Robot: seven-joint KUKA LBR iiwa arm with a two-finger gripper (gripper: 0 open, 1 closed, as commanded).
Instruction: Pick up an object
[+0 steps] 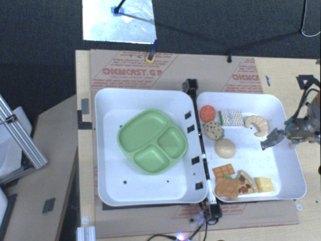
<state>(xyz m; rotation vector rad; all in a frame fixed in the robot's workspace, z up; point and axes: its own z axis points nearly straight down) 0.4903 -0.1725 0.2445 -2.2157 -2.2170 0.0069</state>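
The right bin holds several toy foods: a red tomato, a speckled cookie, a white and green block, a croissant, a tan round bun, a waffle square, a pizza slice, a cheese wedge and a brown fried piece. My gripper hangs over the right side of this bin, just below and to the right of the croissant. Nothing shows in its grasp.
The left bin carries a green divided plate. A black divider with clips runs between the bins. A foil sheet lies on the dark floor behind the bench. The arm's wrist sits at the right edge.
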